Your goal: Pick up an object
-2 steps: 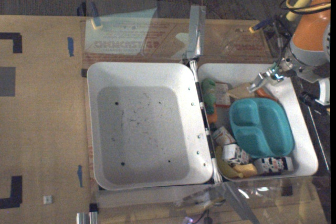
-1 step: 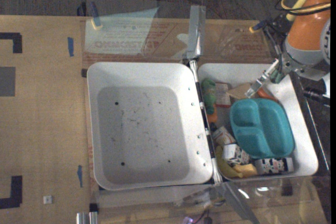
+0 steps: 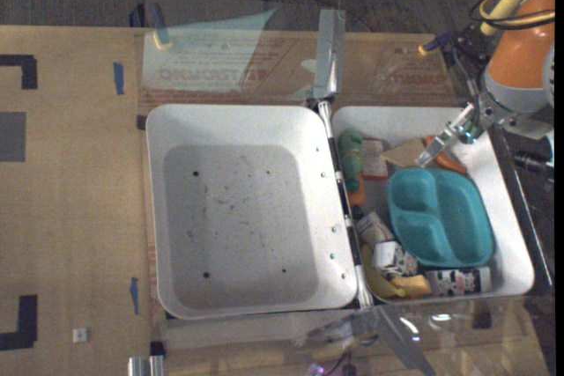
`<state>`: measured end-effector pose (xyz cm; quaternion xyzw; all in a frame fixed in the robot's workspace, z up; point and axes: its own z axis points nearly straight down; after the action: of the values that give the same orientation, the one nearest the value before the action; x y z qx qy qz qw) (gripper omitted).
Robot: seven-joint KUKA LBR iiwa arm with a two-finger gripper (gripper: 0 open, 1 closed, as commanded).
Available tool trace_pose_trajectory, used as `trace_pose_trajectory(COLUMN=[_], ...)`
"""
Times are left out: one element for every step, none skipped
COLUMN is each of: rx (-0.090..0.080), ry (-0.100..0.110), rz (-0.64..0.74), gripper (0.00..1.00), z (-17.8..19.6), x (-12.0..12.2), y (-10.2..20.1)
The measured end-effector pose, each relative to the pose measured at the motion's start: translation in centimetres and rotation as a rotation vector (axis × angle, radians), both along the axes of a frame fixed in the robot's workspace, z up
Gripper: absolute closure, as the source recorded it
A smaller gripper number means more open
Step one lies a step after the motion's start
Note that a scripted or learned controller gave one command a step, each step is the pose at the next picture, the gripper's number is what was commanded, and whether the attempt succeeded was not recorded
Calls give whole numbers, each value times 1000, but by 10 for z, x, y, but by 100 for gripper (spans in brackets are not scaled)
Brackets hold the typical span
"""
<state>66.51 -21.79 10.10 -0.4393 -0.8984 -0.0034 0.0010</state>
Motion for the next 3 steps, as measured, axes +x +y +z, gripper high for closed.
trace_pose_trajectory(rx=[0, 3, -7], ry=[0, 6, -18], rz=[0, -43, -42], gripper=[0, 0, 100], z=[0, -5, 8], x=[0, 1, 6], y=[0, -1, -2])
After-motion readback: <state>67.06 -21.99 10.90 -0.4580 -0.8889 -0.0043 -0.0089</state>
